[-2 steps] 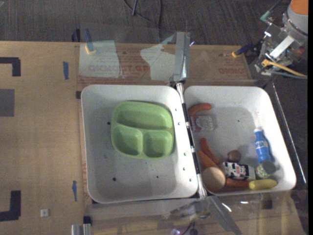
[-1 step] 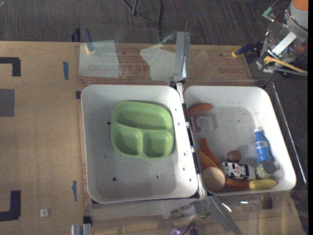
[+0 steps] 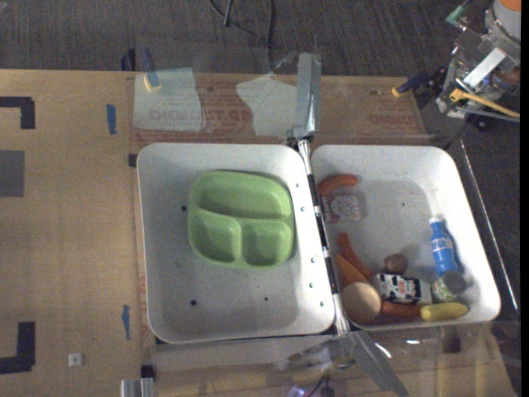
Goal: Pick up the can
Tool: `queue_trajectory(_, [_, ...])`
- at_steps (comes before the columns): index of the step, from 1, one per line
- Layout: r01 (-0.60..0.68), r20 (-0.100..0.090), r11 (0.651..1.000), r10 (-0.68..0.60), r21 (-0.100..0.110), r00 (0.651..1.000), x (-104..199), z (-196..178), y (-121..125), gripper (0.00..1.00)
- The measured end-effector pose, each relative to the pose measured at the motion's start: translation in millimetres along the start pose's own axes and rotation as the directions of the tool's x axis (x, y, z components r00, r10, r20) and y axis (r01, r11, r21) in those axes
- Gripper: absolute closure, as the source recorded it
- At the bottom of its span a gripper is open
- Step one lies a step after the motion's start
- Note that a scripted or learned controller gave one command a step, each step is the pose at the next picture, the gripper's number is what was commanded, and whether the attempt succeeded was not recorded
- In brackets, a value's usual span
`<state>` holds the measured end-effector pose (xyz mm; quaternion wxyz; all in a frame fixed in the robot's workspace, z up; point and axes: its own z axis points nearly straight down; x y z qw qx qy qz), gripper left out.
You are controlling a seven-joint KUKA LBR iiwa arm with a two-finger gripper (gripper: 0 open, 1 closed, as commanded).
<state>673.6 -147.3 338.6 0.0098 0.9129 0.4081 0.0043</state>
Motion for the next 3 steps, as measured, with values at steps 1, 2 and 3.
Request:
queue_trajectory(1, [0.041, 0.0, 0.999, -0.041, 0.024, 0.999, -23.1, 30.0, -12.7, 1.0])
queue_trajectory(2, [0.042, -0.002, 0.999, -0.042, 0.022, 0.999, -22.2, 19.0, -12.1, 1.0])
queue_trajectory(3, [0.042, -0.003, 0.999, -0.042, 0.019, 0.999, -21.8, 8.0, -11.3, 1.0])
